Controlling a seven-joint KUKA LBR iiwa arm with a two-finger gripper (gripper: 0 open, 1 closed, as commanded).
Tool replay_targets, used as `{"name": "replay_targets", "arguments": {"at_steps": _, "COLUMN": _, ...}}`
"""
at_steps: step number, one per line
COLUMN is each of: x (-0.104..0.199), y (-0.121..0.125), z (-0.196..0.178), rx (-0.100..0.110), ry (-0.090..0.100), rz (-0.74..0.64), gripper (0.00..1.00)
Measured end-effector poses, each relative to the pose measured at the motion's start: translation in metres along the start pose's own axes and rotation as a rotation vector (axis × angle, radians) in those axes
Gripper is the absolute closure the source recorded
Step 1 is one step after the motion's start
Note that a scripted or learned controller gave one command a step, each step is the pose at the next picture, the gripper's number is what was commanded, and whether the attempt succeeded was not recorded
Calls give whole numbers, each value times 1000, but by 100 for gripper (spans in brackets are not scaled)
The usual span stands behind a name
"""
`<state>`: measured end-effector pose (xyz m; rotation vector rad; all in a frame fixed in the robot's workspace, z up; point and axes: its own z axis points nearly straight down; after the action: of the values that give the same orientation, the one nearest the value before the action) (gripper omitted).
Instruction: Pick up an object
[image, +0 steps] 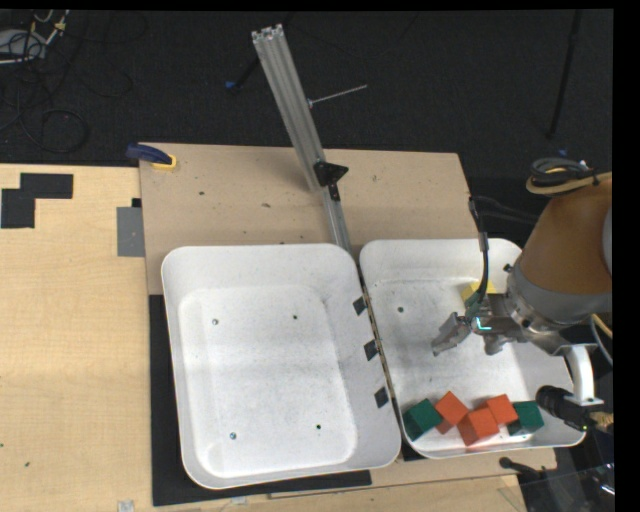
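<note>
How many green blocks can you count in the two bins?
2, both in the right bin by its near edge. The left green block sits beside an orange block; the right green block ends the cluster. The arm may hide others.

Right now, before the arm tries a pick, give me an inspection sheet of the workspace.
Surface: wooden bench bearing left bin and right bin, side by side.
Job's things: green blocks and orange blocks clustered at the right bin's near edge; yellow piece by the gripper, partly hidden.
Clutter: blue-and-yellow item on the bench's far left corner.
Grippers: gripper above the right bin's middle, apart from the blocks.
Cables: black cables on the dark floor, far left.
Surroundings: metal rail slanting down between the bins.
</note>
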<state>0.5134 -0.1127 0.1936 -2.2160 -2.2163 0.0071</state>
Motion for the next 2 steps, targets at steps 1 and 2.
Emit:
{"name": "replay_targets", "arguments": {"at_steps": 1, "x": -2, "y": 1, "z": -2, "rx": -5, "ry": -1, "rz": 5, "gripper": 0}}
{"name": "replay_targets", "arguments": {"at_steps": 2, "x": -2, "y": 1, "z": 42, "rx": 0, "ry": 0, "rz": 2, "gripper": 0}}
